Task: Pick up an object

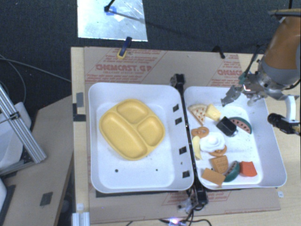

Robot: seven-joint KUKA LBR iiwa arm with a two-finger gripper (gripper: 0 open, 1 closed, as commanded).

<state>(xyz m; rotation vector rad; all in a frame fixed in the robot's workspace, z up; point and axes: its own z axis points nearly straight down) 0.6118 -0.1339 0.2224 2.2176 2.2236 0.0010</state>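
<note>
Toys [217, 142] lie clustered in the right bin [268, 140], all resting on its floor, none lifted: pizza slice [199, 112], black block [226, 126], watermelon wedge [241, 124]. Nothing is picked yet; choosing, descending and closing all remain. My gripper [231, 97] hangs at the bin's far rim, carrying nothing; its grip state I cannot tell. The yellow divided plate [131, 128] sits in the left bin [99, 173].

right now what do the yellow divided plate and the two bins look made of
Yellow divided plate: looks like moulded plastic, matte, with soft rounded compartment edges. Left bin and right bin: probably thin formed white plastic, slightly glossy, with curved rims.
</note>
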